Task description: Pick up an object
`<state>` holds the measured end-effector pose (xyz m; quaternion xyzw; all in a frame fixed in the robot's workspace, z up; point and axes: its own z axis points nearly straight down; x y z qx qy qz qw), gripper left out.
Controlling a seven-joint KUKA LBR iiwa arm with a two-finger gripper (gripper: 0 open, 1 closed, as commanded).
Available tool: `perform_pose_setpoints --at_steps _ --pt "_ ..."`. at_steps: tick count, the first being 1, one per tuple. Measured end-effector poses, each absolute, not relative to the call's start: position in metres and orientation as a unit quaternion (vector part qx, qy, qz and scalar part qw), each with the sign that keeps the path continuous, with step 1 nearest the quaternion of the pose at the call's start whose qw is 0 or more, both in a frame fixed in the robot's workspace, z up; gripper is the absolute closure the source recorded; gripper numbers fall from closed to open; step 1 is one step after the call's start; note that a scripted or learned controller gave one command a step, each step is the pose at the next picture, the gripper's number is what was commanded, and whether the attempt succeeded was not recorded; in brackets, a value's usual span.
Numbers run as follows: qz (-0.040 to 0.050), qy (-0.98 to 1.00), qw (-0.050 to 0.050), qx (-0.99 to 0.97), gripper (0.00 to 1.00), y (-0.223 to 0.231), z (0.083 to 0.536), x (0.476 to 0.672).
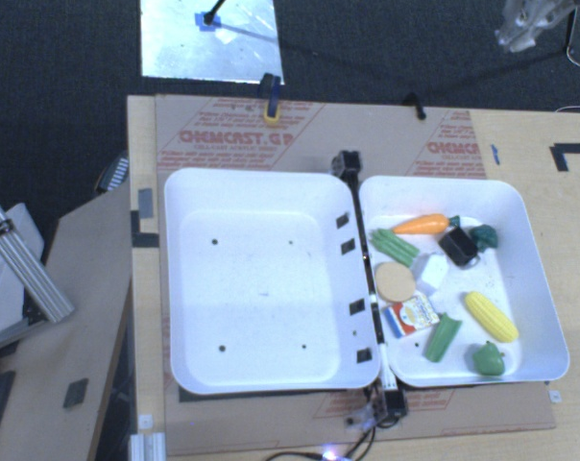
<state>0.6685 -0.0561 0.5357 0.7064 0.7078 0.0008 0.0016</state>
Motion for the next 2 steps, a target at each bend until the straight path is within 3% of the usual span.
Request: perform_pose_setpoints --at_steps 1,2 --pt "0.0002 0.707 0.001 0.707 1.00 -0.081 0.518 0.668" --pt "0.0011 0.707 0.002 0.707 1.00 -0.092 0.536 0.668"
